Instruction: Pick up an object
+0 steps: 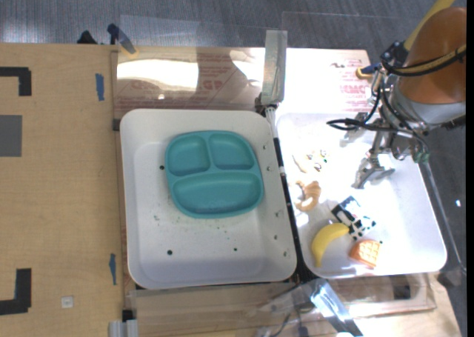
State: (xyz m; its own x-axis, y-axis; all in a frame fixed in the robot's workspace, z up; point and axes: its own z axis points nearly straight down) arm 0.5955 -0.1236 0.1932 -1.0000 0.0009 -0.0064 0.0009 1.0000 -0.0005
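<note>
My gripper [374, 175] hangs over the upper middle of the right bin [422, 209], its two fingers spread open with nothing between them. Below it, toward the bin's front, lie a yellow banana [327, 241], an orange waffle-like piece [365, 252] and a small black-and-white toy [354, 221]. A tan curled piece [309, 193] lies near the bin's left wall, to the gripper's lower left. Some small pale bits [315, 158] sit to the left of the gripper. None of these touches the fingers.
A teal divided plate [215, 172] lies in the left bin [141, 254]. A dark divider [285, 202] separates the two bins. Cables hang around the wrist [385, 117]. A cardboard sheet [52, 180] covers the bench at left.
</note>
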